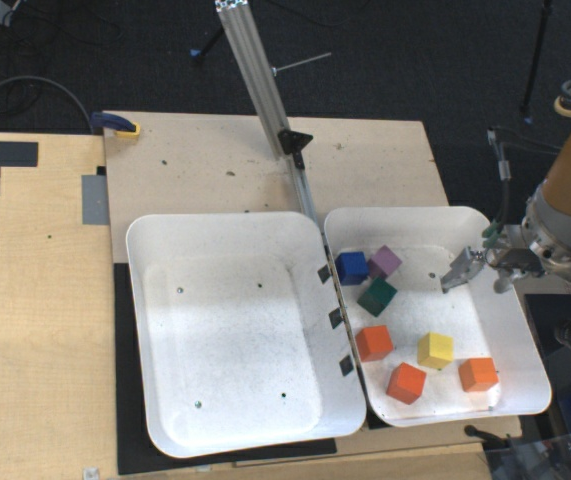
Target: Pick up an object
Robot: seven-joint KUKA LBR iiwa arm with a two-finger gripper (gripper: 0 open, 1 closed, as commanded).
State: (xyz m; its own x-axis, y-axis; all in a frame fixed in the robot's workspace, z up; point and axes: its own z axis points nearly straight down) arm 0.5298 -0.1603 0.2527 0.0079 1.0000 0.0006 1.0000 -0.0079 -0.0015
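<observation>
A grey claw (475, 268) hangs over the right-hand bin (510, 313) on a pale wooden counter (365, 158), its two fingers spread apart with nothing between them, reaching in from the right above the bin's upper right part. Seven small blocks lie on that bin's floor, all apart from the claw: a blue cube (352, 266) just beside a purple cube (386, 261) near the bin's left wall, a dark green cube (377, 295) right below them, and, lower down, an orange-red cube (373, 342), a yellow cube (435, 349), a second orange-red cube (406, 382) and an orange cube (478, 374) near the front rim. The left-hand bin (230, 328) sits alongside, touching its neighbour. A slanted aluminium rail (255, 73) rises from behind the bins.
</observation>
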